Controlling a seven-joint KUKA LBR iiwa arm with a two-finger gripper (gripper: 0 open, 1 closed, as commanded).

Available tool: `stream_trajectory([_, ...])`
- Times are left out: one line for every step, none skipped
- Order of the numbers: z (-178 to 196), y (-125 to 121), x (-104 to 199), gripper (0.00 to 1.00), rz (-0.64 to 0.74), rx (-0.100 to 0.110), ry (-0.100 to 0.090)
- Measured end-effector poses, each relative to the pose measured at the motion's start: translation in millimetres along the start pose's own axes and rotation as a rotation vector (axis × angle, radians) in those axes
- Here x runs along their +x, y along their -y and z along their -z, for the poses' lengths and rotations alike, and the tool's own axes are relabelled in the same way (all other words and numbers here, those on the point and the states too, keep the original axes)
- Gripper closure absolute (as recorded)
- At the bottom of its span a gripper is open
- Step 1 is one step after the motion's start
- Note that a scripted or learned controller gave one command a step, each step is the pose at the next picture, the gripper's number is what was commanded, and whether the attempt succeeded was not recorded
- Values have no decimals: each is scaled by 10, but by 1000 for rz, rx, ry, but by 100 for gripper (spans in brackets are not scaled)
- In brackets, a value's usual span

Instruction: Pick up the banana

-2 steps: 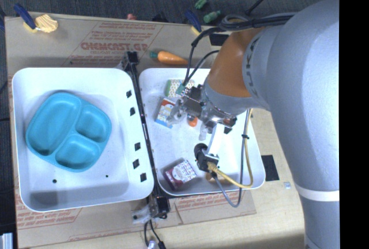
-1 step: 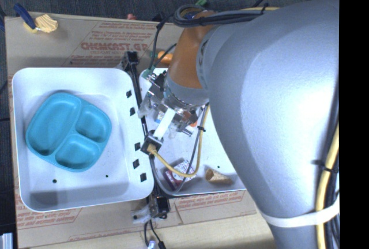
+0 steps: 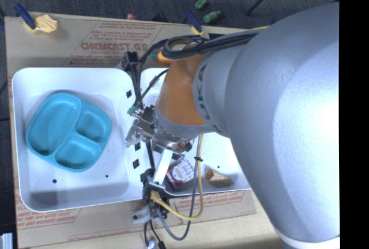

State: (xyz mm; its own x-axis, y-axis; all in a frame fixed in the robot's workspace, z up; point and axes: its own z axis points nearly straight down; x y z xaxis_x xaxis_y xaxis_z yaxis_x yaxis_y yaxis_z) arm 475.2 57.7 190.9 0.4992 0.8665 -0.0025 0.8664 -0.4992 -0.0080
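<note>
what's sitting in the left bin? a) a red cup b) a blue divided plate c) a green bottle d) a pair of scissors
b: a blue divided plate with three compartments lies in the left bin, while the arm hangs over the right bin.

red block letters reading "chemcast gp" (image 3: pixel 114 45), partly cut off by the cabling, stand on the flat brown cardboard sheet (image 3: pixel 86 40) beyond the jaws, with smaller red lines above and below too blurred to read. more red print runs along the cardboard's near edge (image 3: pixel 219 200), also unreadable.
</note>
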Motion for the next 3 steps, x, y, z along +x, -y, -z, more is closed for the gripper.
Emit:
stream_trajectory([1958,-548,-305,0,17,-7,-2])
stream_trajectory([1295,144,241,0,303,-3,0])
stream_trajectory([1506,528,906,0,323,-5,0])
